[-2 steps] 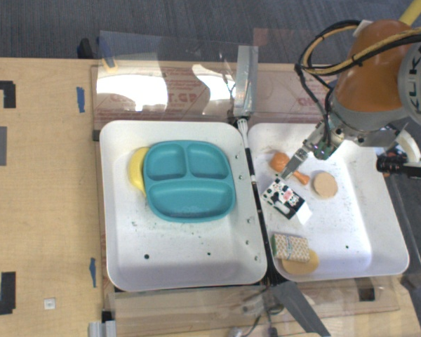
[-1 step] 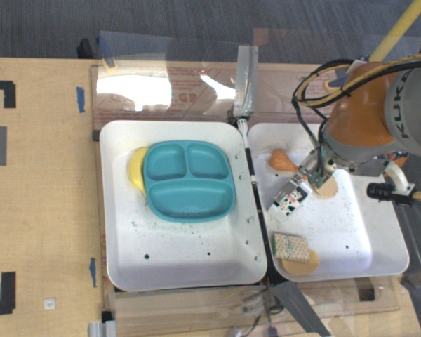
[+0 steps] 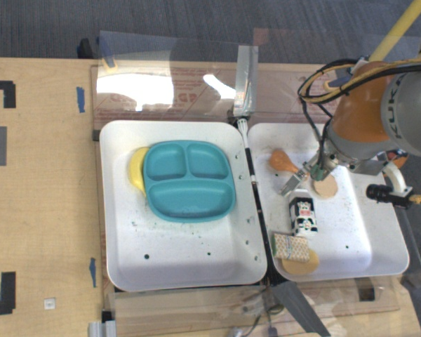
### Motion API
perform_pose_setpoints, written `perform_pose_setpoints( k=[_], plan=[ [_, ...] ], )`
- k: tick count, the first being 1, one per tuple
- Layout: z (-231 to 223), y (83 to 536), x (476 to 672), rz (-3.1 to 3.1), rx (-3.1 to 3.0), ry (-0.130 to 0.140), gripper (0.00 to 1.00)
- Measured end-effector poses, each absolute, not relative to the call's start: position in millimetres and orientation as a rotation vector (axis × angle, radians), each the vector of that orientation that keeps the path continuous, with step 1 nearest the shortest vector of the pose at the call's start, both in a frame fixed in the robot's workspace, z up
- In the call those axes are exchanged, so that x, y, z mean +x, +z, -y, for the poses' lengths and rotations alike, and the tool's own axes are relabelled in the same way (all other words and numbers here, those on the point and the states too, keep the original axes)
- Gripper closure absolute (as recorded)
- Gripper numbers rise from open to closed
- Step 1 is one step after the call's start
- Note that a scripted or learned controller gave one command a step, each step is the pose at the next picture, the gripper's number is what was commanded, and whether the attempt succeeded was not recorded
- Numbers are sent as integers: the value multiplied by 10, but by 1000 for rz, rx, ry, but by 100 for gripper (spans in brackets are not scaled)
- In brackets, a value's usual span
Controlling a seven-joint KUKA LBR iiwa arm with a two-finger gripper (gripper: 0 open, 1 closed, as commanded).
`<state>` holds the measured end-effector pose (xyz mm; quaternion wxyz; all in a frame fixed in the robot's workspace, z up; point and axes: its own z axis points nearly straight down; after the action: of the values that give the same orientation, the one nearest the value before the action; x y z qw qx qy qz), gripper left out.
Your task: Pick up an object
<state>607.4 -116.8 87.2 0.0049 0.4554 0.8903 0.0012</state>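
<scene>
Gripper (image 3: 316, 170) state we cannot tell — it hangs over the right bin (image 3: 379, 251), near a black-and-white carton (image 3: 303, 216), its print unreadable.

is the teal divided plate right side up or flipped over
Right side up: the teal divided plate shows its three hollow compartments, lying flat in the left bin.

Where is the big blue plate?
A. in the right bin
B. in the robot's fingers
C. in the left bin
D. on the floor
C: the blue plate lies flat in the left bin, on top of something yellow, far from the gripper.
</scene>
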Motion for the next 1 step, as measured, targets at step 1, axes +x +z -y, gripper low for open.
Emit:
perform_pose_setpoints(
  k=[1],
  plan=[
    [1038,975,6653,-2745,1541,-7,0]
  ],
)
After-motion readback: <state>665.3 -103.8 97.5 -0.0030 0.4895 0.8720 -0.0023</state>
